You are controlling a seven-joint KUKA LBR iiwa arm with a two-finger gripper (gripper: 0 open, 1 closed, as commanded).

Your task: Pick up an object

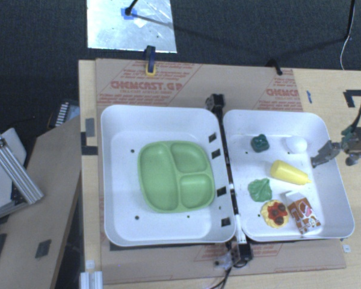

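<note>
Dark carpet floor (36, 53) surrounds a wooden bench (87, 101).

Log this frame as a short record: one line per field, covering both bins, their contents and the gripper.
left bin: holds a green divided plate
right bin: holds six small items
top of right bin: dark green piece, white ball
middle: yellow wedge, green leafy piece
bottom: small pizza toy, brown carton lying flat
gripper: at the right bin's right rim, holding nothing visible
finger state: cannot tell
</note>
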